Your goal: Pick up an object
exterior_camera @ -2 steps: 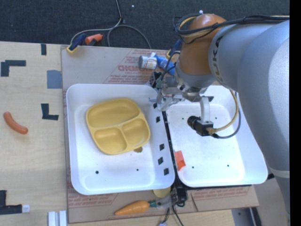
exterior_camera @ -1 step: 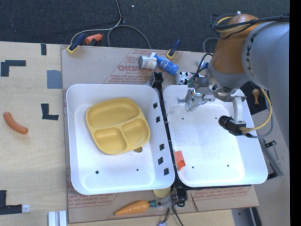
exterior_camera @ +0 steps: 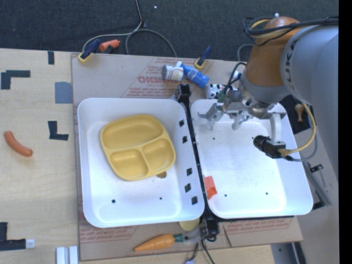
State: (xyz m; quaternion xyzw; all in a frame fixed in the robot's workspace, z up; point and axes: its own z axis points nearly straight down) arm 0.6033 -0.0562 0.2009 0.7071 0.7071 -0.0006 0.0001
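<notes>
The claw (exterior_camera: 224, 120) hangs over the back edge of the right bin (exterior_camera: 247, 194), its two grey fingers (exterior_camera: 209, 116) spread apart with nothing between them. The grey arm (exterior_camera: 308, 54) with its orange band (exterior_camera: 269, 34) rises behind and to the right of the claw. Left of the claw, across the divider between the two bins, the left bin (exterior_camera: 93, 202) holds a yellow divided plate (exterior_camera: 137, 146), lying flat and well apart from the claw. Something small and dark peeks from under the plate's near edge; what it is cannot be told. Just behind the claw, on the cardboard sheet (exterior_camera: 110, 73) beyond the bins, lies a blue-and-white bottle (exterior_camera: 187, 73) on its side. Nearer the camera than the claw, past the bins' front edge, a toy carrot (exterior_camera: 155, 242) rests on the cardboard. Far left of the claw, on the bare wooden bench (exterior_camera: 33, 202), lies a small sausage (exterior_camera: 18, 143).
</notes>
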